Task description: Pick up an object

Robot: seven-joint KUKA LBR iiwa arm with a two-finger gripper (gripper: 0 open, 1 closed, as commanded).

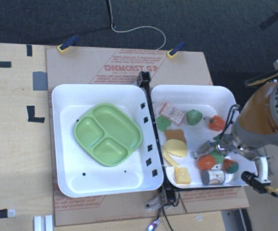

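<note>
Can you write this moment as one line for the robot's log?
gripper: low in right white bin | beside round red toy tomato | grasp: unclear | green divided plate: left bin

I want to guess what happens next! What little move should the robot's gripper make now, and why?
Probably a short move straight down. The gripper sits low in the right bin, just above the red tomato-like toy, with nothing seen between its fingers. That toy is the nearest thing, so lowering around it looks the likeliest next step. Neighbouring toys crowd close, so it should go gently.
</note>
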